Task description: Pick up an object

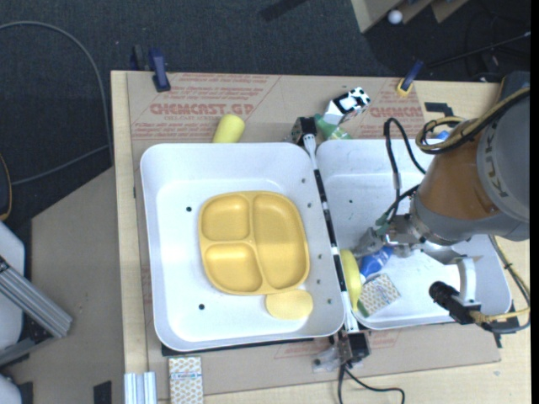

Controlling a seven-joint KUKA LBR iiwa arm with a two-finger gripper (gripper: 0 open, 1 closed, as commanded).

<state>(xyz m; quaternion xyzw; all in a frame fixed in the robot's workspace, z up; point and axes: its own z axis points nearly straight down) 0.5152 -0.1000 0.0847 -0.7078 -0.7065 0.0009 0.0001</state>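
Note:
My gripper (376, 247) hangs low in the right bin (354, 183), at its front left part, right over a blue object (374, 263). A patterned packet (380, 294) lies just in front of the blue object, and a yellow banana-like piece (350, 279) rests along the bin's left wall. The arm's grey body with its orange band (459, 188) covers the bin's right half. In the left bin (168, 225) sits a yellow divided plate (253, 242) with a pale yellow disc (290, 304) at its front right.
Behind the bins on the bench lie a yellow cylinder (228, 129), a black-and-white toy (349, 102) and a green item (324, 129). Cables (396, 154) loop over the right bin's back. A small box (185, 377) sits at the bench's front left.

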